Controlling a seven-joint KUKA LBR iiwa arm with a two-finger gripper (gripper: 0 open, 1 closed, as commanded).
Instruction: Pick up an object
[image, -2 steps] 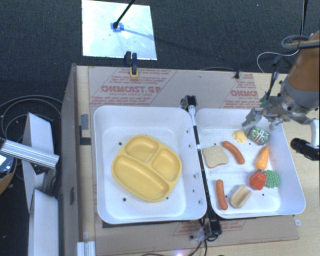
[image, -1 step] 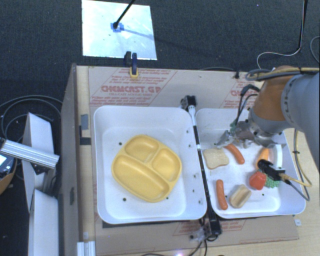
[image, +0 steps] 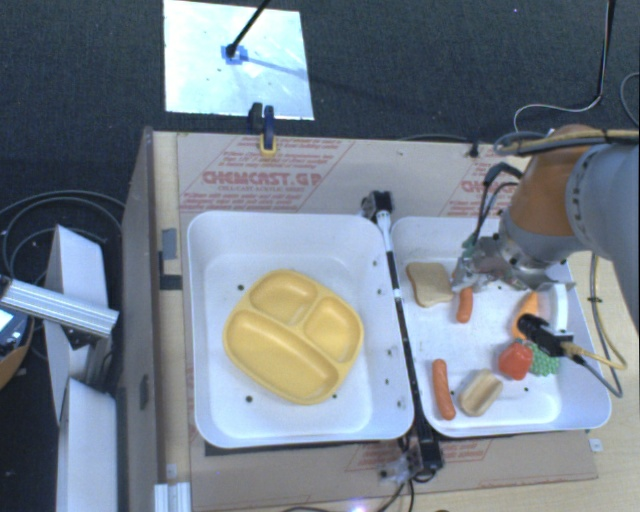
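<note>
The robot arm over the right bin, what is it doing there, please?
The arm reaches in from the right, and its gripper is low over the right bin, beside the toast and the small sausage. Nothing is seen between its fingers. A longer sausage, a bun, a strawberry and a carrot also lie in this bin. The left bin holds a yellow tray.

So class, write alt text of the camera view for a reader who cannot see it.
A grey arm's gripper hangs over the right bin, above a toast slice and a small sausage. The left bin holds a yellow divided plate.
</note>
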